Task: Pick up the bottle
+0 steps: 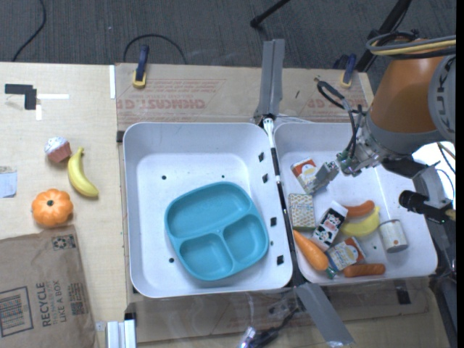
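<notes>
Over the right bin [406, 270], your pincer [328, 174] is hovering with nothing between its prongs; how wide, I cannot tell. You're approaching: the likely bottle [330, 228] is lying just below, needing a descent.

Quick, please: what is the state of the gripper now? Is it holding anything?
Gripper: over the right bin; open or closed cannot be told, and nothing is visibly held.
</notes>
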### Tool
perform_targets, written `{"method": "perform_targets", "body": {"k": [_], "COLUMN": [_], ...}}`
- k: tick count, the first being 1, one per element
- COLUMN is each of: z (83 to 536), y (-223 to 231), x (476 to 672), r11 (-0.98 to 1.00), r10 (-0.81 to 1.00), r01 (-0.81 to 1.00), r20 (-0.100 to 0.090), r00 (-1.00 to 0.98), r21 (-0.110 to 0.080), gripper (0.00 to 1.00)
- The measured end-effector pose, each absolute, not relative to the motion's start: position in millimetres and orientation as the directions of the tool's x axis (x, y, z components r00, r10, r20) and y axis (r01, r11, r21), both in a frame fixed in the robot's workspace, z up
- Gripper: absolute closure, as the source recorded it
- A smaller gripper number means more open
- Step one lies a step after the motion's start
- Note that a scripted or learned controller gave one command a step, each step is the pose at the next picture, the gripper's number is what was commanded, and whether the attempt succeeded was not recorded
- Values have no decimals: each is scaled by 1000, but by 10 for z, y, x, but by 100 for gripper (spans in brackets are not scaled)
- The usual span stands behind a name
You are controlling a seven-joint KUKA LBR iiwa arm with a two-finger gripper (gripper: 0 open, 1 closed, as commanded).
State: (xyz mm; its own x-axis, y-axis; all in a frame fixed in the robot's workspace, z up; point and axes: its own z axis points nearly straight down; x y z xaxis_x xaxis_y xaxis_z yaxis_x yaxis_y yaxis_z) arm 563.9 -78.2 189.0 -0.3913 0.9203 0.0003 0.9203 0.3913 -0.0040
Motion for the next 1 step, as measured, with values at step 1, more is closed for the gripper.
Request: {"method": "perform_targets", "body": {"k": [1], "z": [975], "y": [-1057], "x": [5809], "r11": [365], "r10": [931], "r01": [931], "r20": [-1], "r00": [-365], "r21": [1], "gripper": [0]}}
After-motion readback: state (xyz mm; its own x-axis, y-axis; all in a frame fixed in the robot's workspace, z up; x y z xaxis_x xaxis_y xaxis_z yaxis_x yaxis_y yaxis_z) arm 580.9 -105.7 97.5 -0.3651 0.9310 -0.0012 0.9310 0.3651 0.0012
